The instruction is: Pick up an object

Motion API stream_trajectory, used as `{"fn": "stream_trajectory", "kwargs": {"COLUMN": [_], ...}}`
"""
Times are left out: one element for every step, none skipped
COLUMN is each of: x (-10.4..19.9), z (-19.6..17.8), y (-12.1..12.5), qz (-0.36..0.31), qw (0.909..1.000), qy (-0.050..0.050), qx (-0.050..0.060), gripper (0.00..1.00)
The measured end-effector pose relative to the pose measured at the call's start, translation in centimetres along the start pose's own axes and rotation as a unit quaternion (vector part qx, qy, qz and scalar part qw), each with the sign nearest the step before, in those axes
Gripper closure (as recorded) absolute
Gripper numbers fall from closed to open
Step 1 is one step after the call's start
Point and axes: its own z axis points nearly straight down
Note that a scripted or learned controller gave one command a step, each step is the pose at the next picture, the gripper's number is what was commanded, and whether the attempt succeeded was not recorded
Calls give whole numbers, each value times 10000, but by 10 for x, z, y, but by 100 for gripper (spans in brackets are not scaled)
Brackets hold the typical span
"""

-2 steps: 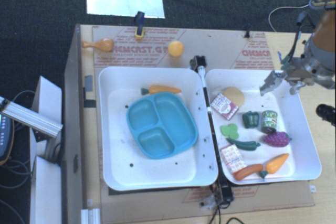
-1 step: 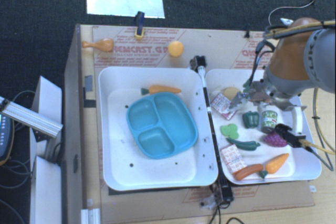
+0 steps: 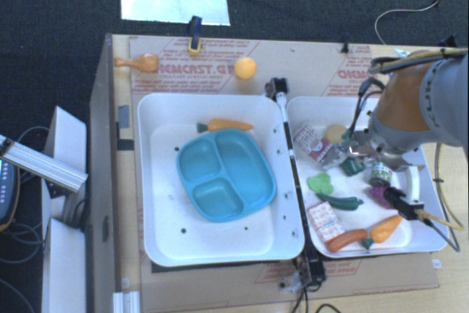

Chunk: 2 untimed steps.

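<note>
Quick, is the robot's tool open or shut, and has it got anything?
Tool: low in the right bin among the toys; open or shut cannot be told.

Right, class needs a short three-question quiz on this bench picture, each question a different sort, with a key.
1. True or false: the blue divided plate lies in the left bin.
2. Which lies just behind the plate? A) carrot B) spoon C) cup
3. Fill in: the arm's end effector is over the ____ bin.

Key: 1 true; 2 A; 3 right.
</note>
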Motion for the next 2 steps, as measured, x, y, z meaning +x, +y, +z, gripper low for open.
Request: {"fn": "stream_trajectory", "kwargs": {"x": [-1, -22], "z": [-1, -71], "y": [64, 91], "qz": [-14, -17], "qw": [10000, 10000], "qy": [-2, -6], "qx": [-18, -28], "gripper": [0, 0]}}
